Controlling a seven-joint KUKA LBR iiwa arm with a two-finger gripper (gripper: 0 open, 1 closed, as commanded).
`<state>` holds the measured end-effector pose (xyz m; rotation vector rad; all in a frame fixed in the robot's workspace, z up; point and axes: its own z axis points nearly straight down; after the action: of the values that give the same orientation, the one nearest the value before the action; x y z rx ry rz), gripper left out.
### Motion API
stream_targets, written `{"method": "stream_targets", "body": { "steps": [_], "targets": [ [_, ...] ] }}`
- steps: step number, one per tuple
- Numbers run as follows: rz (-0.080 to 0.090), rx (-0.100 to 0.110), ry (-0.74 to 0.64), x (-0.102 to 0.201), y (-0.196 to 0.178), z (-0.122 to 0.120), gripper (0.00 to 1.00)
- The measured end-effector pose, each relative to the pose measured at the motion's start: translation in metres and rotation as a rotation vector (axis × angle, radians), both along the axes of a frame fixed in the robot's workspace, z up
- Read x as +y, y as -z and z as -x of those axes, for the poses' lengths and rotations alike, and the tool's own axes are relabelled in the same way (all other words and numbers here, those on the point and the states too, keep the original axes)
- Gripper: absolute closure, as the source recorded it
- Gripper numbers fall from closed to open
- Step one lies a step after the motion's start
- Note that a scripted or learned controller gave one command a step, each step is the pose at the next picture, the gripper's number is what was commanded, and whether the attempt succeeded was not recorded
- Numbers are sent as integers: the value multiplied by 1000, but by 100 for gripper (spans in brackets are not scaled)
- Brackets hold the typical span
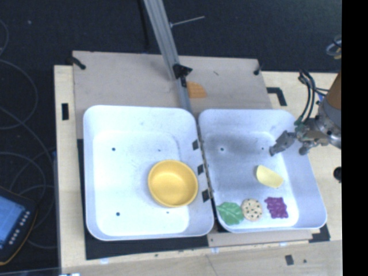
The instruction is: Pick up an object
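White plastic makes up both shallow bins on the pale wooden tabletop (69, 154). The left bin (103, 125) holds a round yellow plastic bowl (172, 183), upright, towards its near right corner. The right bin (230, 125) holds four small things, all in its near half.

A pale yellow, banana-like piece (268, 177) lies alone towards the right wall. Along the near rim, in a row from left to right, sit a green leaf-shaped piece (230, 213), a round tan cookie with dark specks (251, 209) and a purple grape-like cluster (277, 207). The leaf and the cookie are touching or nearly so; the cluster is just beside the cookie.

The grey two-finger gripper (291, 147) hangs over the right bin's far right part. Its fingers (280, 144) look spread, one tip pointing left and the other back towards the wrist, and nothing sits between them. The pale yellow piece is the nearest thing, below and a little left of the fingers in the picture and apart from them. The row of three is farther off, and the bowl is well apart in the other bin.

Most of the arm is cut off at the right, so only the wrist and some dark cables show. The fingers are small and blurred, so their height above the bin floor cannot be told.
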<state>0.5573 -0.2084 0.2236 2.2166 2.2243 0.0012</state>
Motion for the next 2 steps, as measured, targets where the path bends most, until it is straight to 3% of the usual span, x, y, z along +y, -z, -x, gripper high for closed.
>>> {"method": "stream_targets", "body": {
  "steps": [1,2],
  "targets": [
    [0,0,0,0,0,0,0],
    [0,7,3,6,60,3,0]
  ]
}}
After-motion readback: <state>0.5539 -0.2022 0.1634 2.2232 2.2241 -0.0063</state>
